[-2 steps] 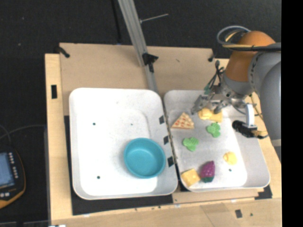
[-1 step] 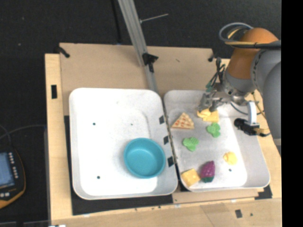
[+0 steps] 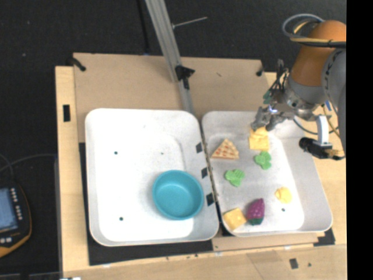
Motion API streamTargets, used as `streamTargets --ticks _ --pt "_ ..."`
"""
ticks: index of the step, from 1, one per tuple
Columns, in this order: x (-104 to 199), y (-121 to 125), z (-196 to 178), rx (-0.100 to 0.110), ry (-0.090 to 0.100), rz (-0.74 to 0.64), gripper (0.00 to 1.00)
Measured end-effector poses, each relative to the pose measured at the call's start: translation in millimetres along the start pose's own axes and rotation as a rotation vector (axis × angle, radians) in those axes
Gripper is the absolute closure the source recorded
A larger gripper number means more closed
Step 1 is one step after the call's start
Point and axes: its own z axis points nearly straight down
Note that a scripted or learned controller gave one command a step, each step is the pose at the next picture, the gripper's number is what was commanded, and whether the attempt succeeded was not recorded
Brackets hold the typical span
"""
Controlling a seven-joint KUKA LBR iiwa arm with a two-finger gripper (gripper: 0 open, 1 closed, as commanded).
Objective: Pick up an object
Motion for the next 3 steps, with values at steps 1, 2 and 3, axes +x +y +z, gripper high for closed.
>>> streamTargets --ticks 1,2,3 --pt "-1.6 0.7 -44.3 0.004 0.001 -0.002 1.00" --pt "56.0 -7.7 -54.9 0.005 0.002 -0.003 1.00" --pt "108.9 -22.2 -66.0 0.005 0.002 -0.003 1.00"
